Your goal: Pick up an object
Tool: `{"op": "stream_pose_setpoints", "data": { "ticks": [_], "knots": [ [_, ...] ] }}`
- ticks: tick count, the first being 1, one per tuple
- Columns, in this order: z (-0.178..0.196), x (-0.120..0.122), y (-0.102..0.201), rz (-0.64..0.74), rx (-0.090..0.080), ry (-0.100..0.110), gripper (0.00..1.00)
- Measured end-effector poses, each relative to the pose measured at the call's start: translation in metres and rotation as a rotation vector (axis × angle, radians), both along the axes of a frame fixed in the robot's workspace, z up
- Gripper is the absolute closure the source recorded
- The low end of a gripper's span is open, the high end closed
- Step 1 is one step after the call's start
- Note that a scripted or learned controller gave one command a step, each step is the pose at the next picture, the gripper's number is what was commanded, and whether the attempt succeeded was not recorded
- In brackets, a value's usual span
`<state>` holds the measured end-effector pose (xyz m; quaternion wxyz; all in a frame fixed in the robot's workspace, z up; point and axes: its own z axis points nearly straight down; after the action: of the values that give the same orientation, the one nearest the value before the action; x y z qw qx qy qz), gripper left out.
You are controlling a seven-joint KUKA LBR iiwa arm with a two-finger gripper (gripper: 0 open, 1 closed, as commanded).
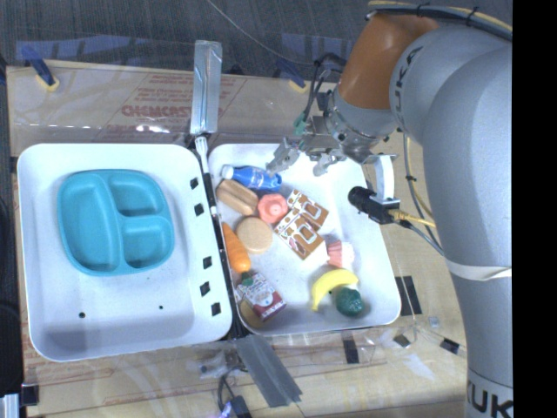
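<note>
While its open fingers hang over the back of the right bin (pixel 374 307), the gripper (pixel 306 158) holds nothing; the two metal tips stand apart with bare air between them. Just below and to the left lies a small blue bottle (pixel 252 178) on its side against the bin's back wall, the nearest thing to grasp. It looks light and stiff, probably smooth plastic that could roll or slip, so a grip across its round body near the middle seems safest. Close beside it crowd a bread roll (pixel 238 197), a pink toy (pixel 273 207) and a patterned box (pixel 300 225); a banana (pixel 332 285) lies nearer the front. The grey arm (pixel 452 146) reaches in from the right, its orange band (pixel 376 59) above the wrist, the wrist bent downward over the bin's rear. A blue tray (pixel 115 219) sits in the left bin (pixel 35 320).
</note>
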<state>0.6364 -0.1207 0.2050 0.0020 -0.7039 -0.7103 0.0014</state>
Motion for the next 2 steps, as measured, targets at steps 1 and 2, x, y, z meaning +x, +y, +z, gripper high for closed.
{"op": "stream_pose_setpoints", "data": {
  "ticks": [1,2],
  "knots": [
    [-0.099,-0.023,0.011,0.210,-0.001,-0.008,0.00],
    [-0.113,-0.003,0.005,-0.208,-0.001,-0.003,0.00]
  ]
}}
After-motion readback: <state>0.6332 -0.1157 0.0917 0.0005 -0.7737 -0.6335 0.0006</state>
